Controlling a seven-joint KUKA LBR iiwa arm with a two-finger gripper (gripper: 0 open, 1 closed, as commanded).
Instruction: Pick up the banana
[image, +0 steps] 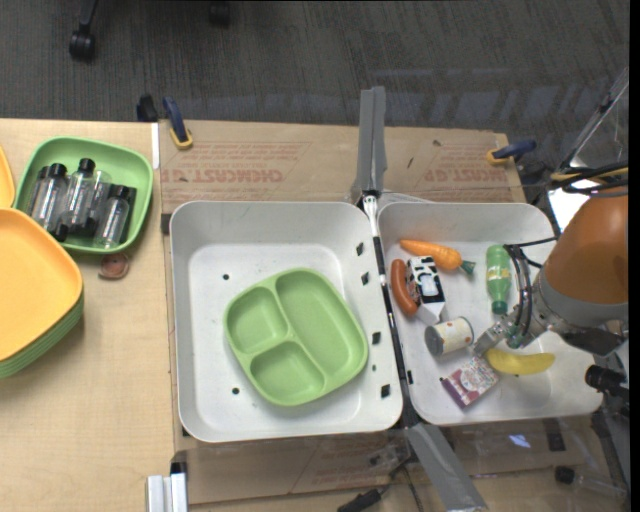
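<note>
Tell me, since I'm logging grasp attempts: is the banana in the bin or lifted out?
In the bin. The banana lies flat on the right bin's floor, with the gripper right by its left end.

Green divided plate (295, 335) in left bin (190, 300); carrot (432, 252), green bottle (498, 275), sausage (404, 287) in right bin (420, 400)

Grey arm (560, 300) with an orange band (597, 250) and black cables.
</note>
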